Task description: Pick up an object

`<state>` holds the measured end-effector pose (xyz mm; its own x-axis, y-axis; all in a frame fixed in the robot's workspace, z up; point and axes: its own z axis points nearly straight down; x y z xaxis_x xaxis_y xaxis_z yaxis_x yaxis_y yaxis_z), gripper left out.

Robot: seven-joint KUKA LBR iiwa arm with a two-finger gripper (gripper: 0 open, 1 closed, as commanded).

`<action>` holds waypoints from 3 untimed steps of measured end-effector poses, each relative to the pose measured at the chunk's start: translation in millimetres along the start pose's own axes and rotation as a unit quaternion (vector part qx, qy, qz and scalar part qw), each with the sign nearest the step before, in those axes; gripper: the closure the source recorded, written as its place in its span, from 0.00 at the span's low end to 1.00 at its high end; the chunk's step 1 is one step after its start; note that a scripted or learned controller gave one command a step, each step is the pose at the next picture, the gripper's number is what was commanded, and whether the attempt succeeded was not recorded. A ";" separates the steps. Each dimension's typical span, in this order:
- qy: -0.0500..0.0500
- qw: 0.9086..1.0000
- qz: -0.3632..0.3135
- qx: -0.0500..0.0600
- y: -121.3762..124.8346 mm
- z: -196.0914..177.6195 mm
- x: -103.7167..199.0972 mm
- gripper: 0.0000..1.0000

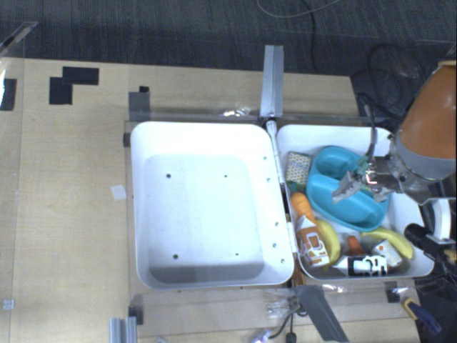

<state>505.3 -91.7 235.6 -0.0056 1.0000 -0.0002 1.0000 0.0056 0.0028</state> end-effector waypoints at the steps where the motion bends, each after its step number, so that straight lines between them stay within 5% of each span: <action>1: 0.000 0.993 0.114 0.001 -13.7 60.2 -114.1 0.00; 2: 0.000 0.993 0.119 0.000 50.9 87.7 -96.5 0.00; 3: -0.001 0.998 -0.068 -0.002 98.0 92.1 -102.0 0.00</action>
<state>604.1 -193.2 143.8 -0.1413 0.9900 -0.0025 0.9899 0.1413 0.0062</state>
